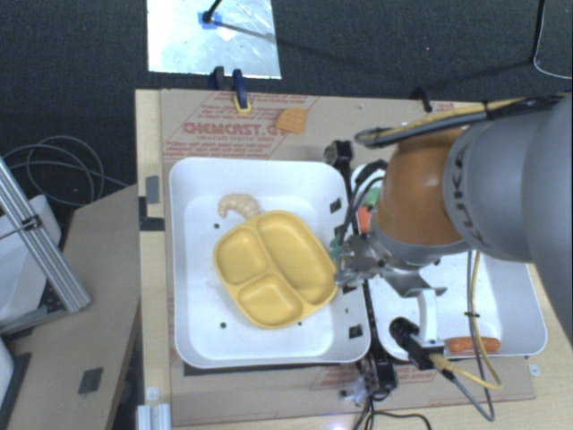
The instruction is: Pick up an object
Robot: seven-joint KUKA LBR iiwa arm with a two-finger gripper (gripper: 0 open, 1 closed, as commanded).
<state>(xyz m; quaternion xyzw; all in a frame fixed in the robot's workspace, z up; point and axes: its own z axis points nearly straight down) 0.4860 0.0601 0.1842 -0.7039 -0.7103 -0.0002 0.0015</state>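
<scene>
A yellow divided plate lies tilted in the left white bin. A pale tan croissant-shaped piece rests just beyond the plate's far left edge. My gripper hangs at the plate's right rim, over the wall between the two bins, under the orange wrist band. The big grey arm covers most of the right bin. A small orange-red sausage-like piece lies at that bin's near edge. A bit of orange and green peeks out beside the wrist.
Cables loop off the wrist toward the bench's front edge. A cardboard sheet with a blue and yellow clamp lies behind the bins. A metal frame stands at the left.
</scene>
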